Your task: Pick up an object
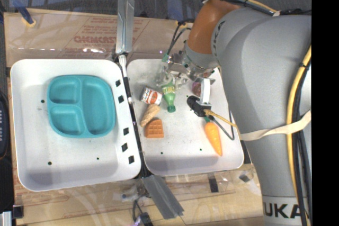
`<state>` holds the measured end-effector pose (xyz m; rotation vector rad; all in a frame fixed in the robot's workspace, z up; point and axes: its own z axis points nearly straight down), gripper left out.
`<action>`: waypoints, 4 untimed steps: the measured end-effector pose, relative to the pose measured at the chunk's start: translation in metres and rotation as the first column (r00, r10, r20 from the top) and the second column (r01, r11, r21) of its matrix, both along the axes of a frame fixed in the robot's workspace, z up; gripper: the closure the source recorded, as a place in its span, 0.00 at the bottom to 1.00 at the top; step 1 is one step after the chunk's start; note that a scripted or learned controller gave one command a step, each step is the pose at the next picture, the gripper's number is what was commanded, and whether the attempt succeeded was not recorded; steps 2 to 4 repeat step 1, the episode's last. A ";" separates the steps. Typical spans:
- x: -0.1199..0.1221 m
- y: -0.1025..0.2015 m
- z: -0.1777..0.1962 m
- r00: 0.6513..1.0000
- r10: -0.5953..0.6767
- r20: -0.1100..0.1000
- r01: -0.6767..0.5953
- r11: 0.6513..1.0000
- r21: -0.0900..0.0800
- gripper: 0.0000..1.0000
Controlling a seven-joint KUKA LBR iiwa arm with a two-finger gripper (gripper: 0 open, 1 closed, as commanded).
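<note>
While the left bin (32,166) carries a teal divided plate (81,105), the right bin (180,159) has the pickable pieces: a small can (151,96), a waffle (154,128), a green bottle (169,97) and a carrot (213,137). These look like light, stiff, smooth plastic toys; the bottle's narrow body seems the best hold. Bent down from the right, the tool (177,72) hovers just above the bottle; how wide it stands I cannot tell.

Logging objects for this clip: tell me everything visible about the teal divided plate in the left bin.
The teal plate looks like smooth plastic, a rounded rectangle with three compartments: two smaller on its left, one long on its right. It lies flat, upright, slightly rotated, on the floor of the left bin, toward the upper middle. Nothing sits in it, and only the bin floor touches it.
</note>
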<state>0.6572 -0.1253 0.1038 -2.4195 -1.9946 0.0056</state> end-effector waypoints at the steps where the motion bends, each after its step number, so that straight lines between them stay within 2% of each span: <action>1: 0.002 0.083 0.095 0.997 -0.073 0.014 0.073 0.997 0.002 1.00; 4: 0.002 0.083 0.095 0.997 -0.073 0.014 0.073 0.997 0.002 1.00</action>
